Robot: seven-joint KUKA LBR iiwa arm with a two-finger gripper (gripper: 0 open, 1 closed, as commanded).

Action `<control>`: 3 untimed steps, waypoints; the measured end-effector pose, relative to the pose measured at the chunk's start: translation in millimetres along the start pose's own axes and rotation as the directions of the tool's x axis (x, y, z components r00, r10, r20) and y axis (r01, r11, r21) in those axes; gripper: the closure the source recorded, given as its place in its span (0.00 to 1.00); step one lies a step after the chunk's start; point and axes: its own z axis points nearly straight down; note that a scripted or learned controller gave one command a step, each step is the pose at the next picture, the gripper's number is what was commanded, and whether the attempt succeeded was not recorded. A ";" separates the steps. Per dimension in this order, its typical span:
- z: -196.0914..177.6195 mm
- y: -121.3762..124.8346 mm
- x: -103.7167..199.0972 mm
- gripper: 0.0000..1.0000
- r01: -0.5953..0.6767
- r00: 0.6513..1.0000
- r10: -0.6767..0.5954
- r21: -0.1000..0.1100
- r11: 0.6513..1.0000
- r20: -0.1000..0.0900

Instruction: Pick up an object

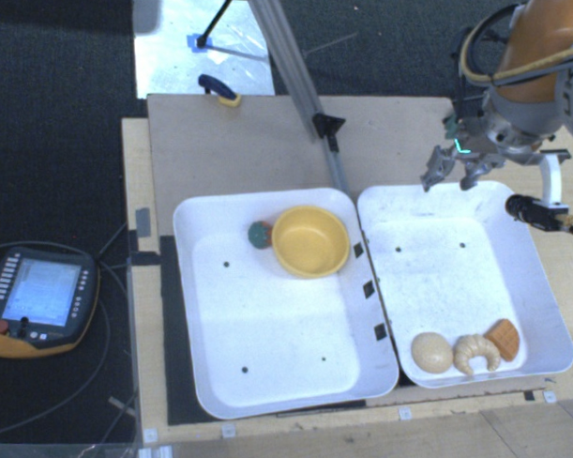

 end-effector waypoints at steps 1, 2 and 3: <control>0.0 0.0 0.0 0.00 0.000 1.000 0.000 0.000 1.000 0.000; 48.6 -7.8 6.4 0.00 0.000 1.000 0.000 0.004 1.000 0.000; 110.4 -8.9 2.4 0.00 -0.001 1.000 0.001 0.005 1.000 -0.001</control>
